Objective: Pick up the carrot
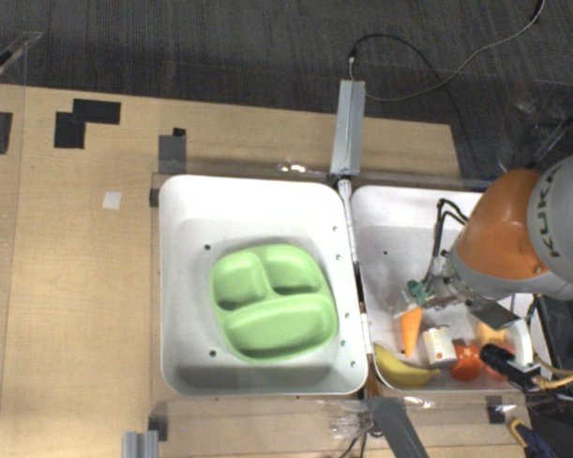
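Note:
The carrot [411,328] is a small orange cone lying in the right bin [390,227], its tip pointing toward the front wall. My gripper [425,292] hangs just above the carrot's thick end, under the grey arm with its orange band [498,226]. The wrist hides most of the gripper. Whether it touches the carrot is unclear.
A banana [401,368] lies along the right bin's front wall, just below the carrot. A white cylinder [438,344], a red tomato [467,363] and a yellow piece [494,332] crowd the carrot's right. The left bin [187,267] holds a green divided plate [273,301].

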### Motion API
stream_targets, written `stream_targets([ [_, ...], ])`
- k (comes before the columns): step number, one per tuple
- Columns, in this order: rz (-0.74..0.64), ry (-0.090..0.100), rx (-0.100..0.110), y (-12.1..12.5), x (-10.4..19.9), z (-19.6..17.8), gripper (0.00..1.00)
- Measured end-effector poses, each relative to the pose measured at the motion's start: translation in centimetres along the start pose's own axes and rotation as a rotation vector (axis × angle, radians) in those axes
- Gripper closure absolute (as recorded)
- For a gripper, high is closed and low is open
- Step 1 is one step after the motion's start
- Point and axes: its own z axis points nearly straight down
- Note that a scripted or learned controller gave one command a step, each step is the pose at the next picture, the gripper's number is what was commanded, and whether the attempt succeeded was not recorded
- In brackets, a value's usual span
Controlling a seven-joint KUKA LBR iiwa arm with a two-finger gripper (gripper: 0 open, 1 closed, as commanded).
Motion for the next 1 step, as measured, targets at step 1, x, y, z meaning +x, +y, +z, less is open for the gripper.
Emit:
stream_targets([
  [1,0.01,0.003,0.006,-0.79,-1.34,1.16,1.0],
])
